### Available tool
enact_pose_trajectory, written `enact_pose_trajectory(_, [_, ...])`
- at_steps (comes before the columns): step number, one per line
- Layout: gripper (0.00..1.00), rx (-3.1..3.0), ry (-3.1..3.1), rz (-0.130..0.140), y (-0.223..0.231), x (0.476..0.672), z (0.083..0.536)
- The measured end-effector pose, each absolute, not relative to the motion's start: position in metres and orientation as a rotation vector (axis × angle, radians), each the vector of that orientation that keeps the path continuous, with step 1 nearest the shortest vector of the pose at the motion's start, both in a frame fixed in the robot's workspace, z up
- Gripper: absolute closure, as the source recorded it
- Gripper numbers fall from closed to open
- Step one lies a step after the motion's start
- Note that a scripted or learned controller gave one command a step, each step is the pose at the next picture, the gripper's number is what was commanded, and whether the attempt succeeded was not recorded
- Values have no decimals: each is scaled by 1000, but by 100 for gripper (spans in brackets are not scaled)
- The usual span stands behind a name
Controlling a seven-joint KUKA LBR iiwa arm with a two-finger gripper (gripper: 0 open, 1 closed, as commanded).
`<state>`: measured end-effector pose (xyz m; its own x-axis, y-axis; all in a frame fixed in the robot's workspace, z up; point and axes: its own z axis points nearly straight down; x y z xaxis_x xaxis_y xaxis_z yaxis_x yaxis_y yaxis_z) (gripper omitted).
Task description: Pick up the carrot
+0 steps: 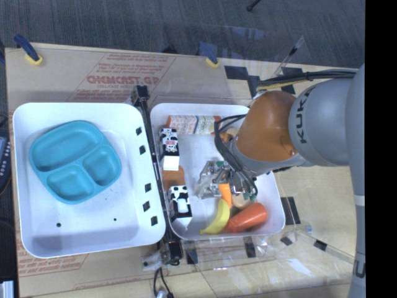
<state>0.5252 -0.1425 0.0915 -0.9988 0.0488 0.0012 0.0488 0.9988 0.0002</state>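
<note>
The carrot (249,216) is an orange-red tapered piece lying in the front right corner of the right bin (186,113). It touches a yellow banana (216,219) on its left. My gripper (214,180) hangs low over the middle of that bin, just behind and to the left of the carrot. A small bright orange piece (226,195) with a bit of green beside it sits right under the gripper's lower edge; what it is stays unclear. The arm's orange band (263,132) covers the bin's right side.
Along the right bin's left wall lie two black-and-white cow-patterned pieces (169,141) (180,202), a white block (170,163) and a brown block (174,177). A striped box (192,124) lies at the back. The left bin (37,241) holds a blue divided plate (74,160).
</note>
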Motion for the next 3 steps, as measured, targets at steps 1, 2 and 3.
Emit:
enact_pose_trajectory(1, [100,-61,-3143,0,-140,528,103])
enact_pose_trajectory(2, [100,39,-3152,-4,-37,516,196])
enact_pose_trajectory(3, [100,-8,-3150,5,-101,484,260])
